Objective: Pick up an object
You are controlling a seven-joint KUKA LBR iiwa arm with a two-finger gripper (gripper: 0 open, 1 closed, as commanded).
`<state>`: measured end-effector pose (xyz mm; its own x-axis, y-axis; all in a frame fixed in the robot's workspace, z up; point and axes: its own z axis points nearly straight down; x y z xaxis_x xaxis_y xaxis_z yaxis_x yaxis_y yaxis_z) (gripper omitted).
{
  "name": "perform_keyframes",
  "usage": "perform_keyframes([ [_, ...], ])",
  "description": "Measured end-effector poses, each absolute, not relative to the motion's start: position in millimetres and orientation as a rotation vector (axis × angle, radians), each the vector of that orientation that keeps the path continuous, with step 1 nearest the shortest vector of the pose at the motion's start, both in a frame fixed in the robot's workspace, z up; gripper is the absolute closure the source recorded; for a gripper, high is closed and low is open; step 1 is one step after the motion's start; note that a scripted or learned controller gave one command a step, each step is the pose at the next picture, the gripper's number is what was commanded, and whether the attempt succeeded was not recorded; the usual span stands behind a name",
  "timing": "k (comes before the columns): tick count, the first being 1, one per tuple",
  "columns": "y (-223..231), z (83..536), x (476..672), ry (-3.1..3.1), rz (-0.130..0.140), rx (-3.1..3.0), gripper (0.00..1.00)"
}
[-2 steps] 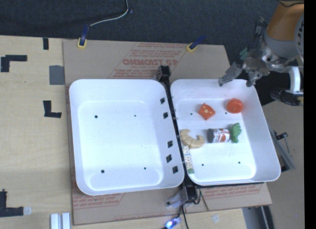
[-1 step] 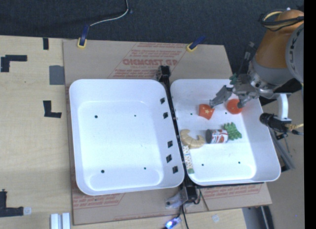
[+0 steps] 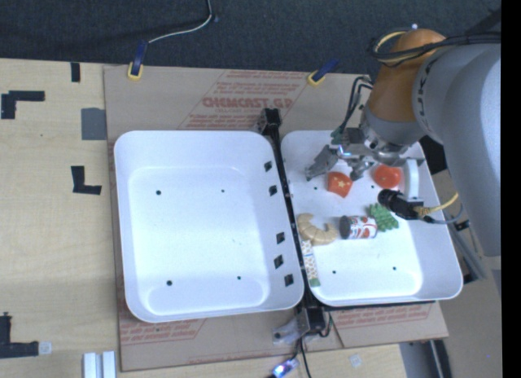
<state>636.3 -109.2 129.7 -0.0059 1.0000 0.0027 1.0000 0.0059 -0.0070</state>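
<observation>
Red tomato-like piece (image 3: pixel 339 182) under the gripper (image 3: pixel 340 156) in the right bin (image 3: pixel 366 283).
We see the fingers spread wide (apparently touching nothing); the small bottle (image 3: pixel 359 227) lies lengthwise left-right, cap pointing left.

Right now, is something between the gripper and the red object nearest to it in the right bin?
Nothing visible. The gripper hangs just above the red object in the right bin; the other items lie beside it, not between.

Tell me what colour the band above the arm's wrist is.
Orange: the band sits between grey arm sections, seen in the camera view, above the right bin.
</observation>
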Motion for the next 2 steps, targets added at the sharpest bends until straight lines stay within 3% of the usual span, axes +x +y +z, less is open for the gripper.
perform_keyframes([
  [1, -147.9, 179.0, 650.0, -2.225, -0.001, -2.225, 0.00],
  [2, -107.2, 80.3, 593.2, -2.221, 0.005, -2.216, 0.00],
])
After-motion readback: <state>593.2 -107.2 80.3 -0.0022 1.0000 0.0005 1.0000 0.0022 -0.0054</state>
